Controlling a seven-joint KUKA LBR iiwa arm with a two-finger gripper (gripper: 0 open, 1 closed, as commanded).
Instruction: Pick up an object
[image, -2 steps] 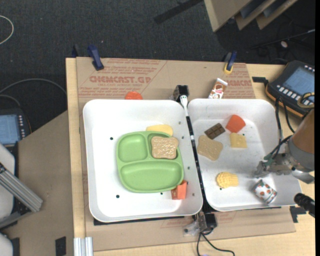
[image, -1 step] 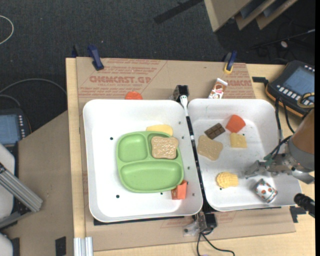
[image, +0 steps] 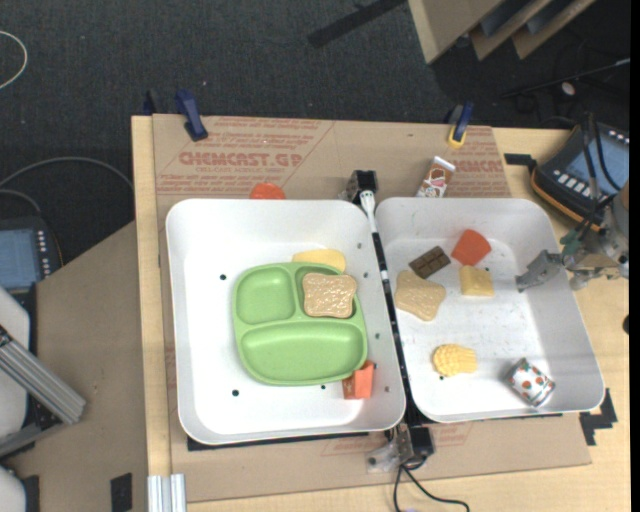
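Note:
My gripper (image: 538, 270) hangs over the right side of the right bin (image: 560, 330), reaching in from the right edge, with nothing visibly in it. The right bin holds a red-orange piece (image: 471, 247), a brown chocolate bar (image: 429, 262), a yellow cheese block (image: 477, 282), a tan bread-shaped piece (image: 418, 297), a yellow corn cob (image: 455, 359) and a small spotted can (image: 530, 382). The cheese block is the nearest item, a little to the gripper's left.
In the left bin (image: 195, 300) are a green divided plate (image: 295, 340) bearing a toast slice (image: 330, 294), a yellow piece (image: 320, 260) behind it, and an orange block (image: 359, 381) by the front right corner. A small carton (image: 436, 178) lies behind the bins.

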